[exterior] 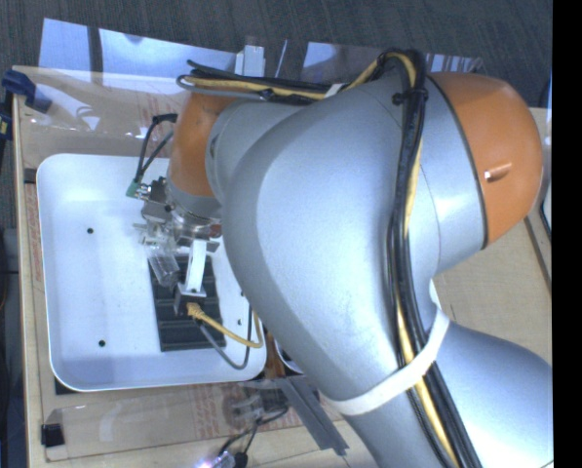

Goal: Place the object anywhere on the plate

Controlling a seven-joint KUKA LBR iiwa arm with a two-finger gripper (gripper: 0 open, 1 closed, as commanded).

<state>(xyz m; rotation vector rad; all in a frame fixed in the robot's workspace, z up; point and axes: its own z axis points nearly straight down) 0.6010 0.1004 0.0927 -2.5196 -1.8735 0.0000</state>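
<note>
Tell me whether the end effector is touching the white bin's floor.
Cannot tell. In the camera view the end effector sits over the floor of the white bin, but the slanted look down shows neither contact nor a gap plainly.

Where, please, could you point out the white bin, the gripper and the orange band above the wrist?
white bin (86, 291): camera view, on its bare floor.
gripper (164, 252): camera view, at its tip, over the bin.
orange band (188, 149): camera view, on its curved side.

white bin (81, 300) | wooden bench (135, 412) | blue clamp (19, 86) (far-left bench corner)
</note>
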